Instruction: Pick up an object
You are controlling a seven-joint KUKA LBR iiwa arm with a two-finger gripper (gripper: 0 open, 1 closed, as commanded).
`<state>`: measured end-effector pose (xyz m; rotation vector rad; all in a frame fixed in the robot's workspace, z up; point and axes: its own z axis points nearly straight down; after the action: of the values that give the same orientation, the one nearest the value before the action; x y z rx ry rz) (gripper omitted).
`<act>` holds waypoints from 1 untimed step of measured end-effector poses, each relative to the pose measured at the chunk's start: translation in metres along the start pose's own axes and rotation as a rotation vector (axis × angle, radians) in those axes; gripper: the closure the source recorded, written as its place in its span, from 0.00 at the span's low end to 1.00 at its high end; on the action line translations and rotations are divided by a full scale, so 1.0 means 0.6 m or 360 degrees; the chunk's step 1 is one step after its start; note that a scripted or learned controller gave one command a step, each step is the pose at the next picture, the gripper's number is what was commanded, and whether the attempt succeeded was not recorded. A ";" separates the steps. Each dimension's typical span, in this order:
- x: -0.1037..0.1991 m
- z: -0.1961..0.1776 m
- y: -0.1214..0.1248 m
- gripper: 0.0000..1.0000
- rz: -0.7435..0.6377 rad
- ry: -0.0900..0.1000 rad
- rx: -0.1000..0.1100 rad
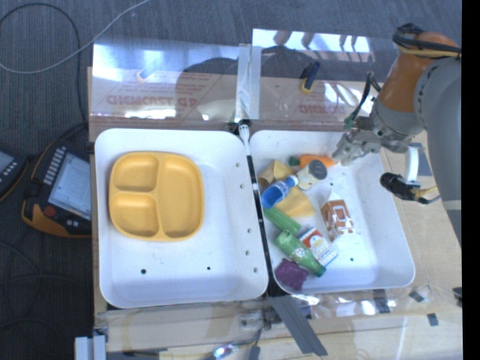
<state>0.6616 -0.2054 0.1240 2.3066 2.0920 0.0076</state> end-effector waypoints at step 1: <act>0.000 0.000 0.000 0.00 0.0000 -0.0002 0.0000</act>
<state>0.6615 -0.2056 0.1240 2.3063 2.0914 0.0063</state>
